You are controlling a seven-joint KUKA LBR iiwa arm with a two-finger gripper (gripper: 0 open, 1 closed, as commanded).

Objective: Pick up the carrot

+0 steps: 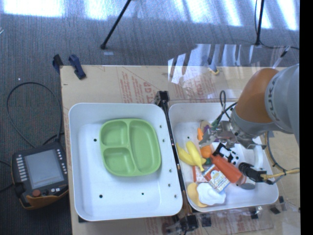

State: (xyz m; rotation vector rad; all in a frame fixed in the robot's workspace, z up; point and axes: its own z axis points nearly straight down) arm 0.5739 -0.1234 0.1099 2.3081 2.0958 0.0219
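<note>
Lying slantwise in the right bin just right of the bananas, the carrot looks light, stiff and smooth, best pinched mid-body; the tool hovers above, its opening impossible to tell.

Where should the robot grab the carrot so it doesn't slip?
Probably around the middle of the carrot, coming straight down from above. It lies flat in the right bin, long and slanted, so fingers closing across its narrow width would fit best. Toys crowd its upper-left end, including a banana and a small box, so the lower-right half looks easier. The gripper hovers nearby.
</note>
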